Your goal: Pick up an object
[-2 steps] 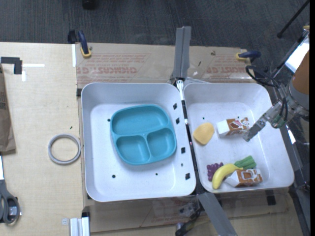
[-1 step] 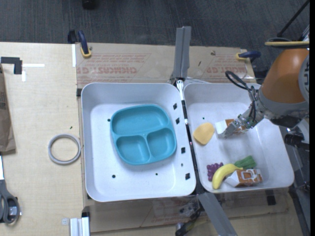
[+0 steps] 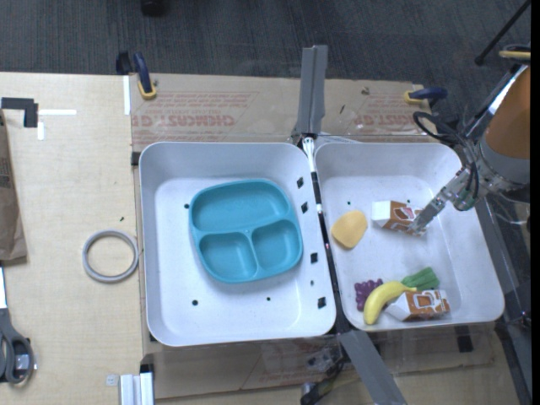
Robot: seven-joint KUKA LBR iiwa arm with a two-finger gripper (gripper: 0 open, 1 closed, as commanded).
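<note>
A: Near edge first, we see banana (image 3: 381,300), grapes (image 3: 366,290), carton (image 3: 424,304) in the right bin (image 3: 472,251).
B: Farther, gripper (image 3: 419,223) at 3 o'clock touches small box (image 3: 396,215); jaw state, can't tell. Yellow lump (image 3: 349,229) at its 9.

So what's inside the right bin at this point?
In the right bin: a yellow lump, a small carton at the gripper, grapes, a banana, a green piece, another carton. The banana partly covers the grapes.
</note>
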